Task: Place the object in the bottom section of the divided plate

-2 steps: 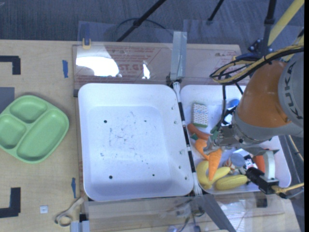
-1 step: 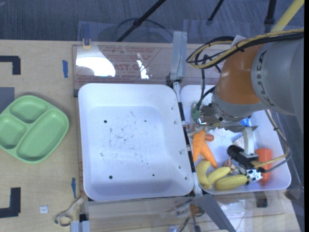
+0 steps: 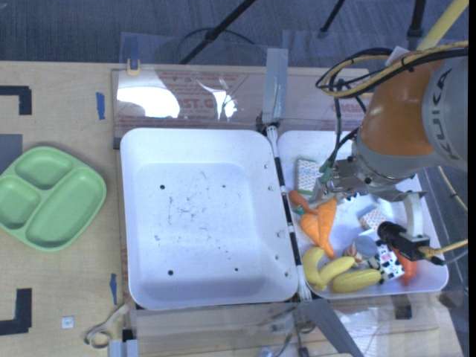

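Note:
The green divided plate (image 3: 50, 197) lies on the wooden bench at the far left, outside both bins; its long section faces lower right. My gripper (image 3: 327, 187) hangs low in the right bin (image 3: 435, 280), just above an orange carrot toy (image 3: 323, 223) and beside a smaller carrot (image 3: 300, 200). The arm's grey and orange wrist hides the bin's upper right part. I see nothing clearly held between the fingers.
The right bin also holds yellow bananas (image 3: 338, 268), a speckled pale packet (image 3: 307, 174), a black-and-white spotted toy (image 3: 387, 262) and a small blue-grey piece (image 3: 366, 242). The large left bin (image 3: 149, 151) sits between the plate and the gripper.

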